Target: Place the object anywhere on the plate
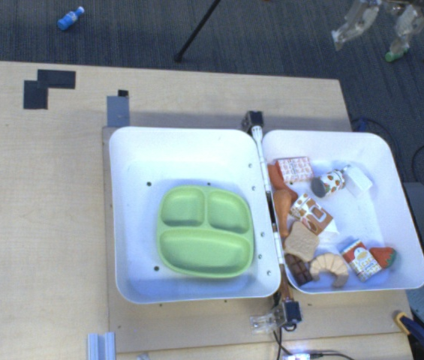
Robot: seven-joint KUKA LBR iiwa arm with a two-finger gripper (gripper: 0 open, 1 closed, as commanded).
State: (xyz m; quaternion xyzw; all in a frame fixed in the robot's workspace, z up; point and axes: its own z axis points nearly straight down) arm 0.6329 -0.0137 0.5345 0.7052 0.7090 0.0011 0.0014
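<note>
The green plate [205, 231], split into three compartments, lies flat in the left white bin [133, 201] with nothing on it. The right white bin [392, 201] sits just right of the plate's bin, their walls touching, and holds all the toy food: a pink and white carton [294, 169] at the far end, an orange carrot [283, 201] nearest the plate, a slice of bread [302, 240], a croissant [330, 268] and a small juice box [362, 261] touching a red strawberry [384, 257] farthest right of the plate. The gripper [378, 27] hangs far beyond and to the right of the plate, outside both bins and over the dark floor, pointing downward with its two pale fingers [350, 25] spread apart and nothing between them
</note>
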